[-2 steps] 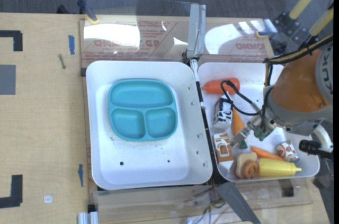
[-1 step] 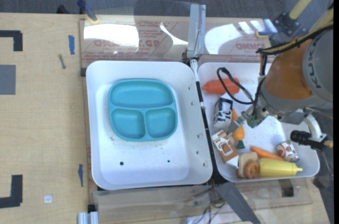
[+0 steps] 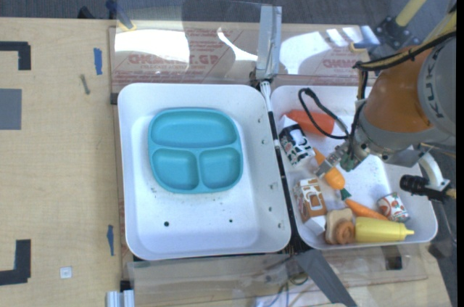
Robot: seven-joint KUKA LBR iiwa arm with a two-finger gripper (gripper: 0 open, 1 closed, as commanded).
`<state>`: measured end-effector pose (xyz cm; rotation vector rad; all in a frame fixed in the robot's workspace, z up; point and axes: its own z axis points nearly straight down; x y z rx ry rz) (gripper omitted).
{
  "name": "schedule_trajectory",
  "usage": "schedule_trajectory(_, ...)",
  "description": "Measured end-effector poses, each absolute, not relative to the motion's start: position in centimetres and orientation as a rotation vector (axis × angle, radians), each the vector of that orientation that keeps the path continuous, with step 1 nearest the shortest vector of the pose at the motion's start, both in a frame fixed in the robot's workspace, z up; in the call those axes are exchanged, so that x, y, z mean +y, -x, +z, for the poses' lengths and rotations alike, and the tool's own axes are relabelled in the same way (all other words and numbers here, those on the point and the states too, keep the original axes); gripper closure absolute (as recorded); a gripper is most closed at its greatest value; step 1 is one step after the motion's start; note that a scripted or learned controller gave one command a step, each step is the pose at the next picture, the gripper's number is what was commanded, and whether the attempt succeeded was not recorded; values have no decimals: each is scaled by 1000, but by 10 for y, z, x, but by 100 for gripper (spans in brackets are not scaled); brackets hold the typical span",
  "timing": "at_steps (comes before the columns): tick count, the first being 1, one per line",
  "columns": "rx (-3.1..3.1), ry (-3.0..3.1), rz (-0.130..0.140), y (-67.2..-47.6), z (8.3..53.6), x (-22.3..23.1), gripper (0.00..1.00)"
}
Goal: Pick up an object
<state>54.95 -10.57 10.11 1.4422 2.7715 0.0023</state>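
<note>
Two white bins: left bin carries a blue divided plate; right bin holds the clutter. Arm is low over it, gripper at a small orange carrot. Claw state: cannot tell. Grasp step, likely. Next: a clean, straight lift.

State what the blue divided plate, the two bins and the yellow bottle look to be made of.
Blue divided plate: likely moulded plastic, matte, uniform colour with soft rounded ridges.
Left bin and right bin: white plastic by the look, faint sheen, rounded corners, dark specks.
Yellow bottle: probably smooth toy plastic, slightly glossy highlight; too small to be sure.
</note>
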Motion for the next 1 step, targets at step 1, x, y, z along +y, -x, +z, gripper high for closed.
schedule_trajectory(1,2611,-1739,6,-557,186,-28,100)
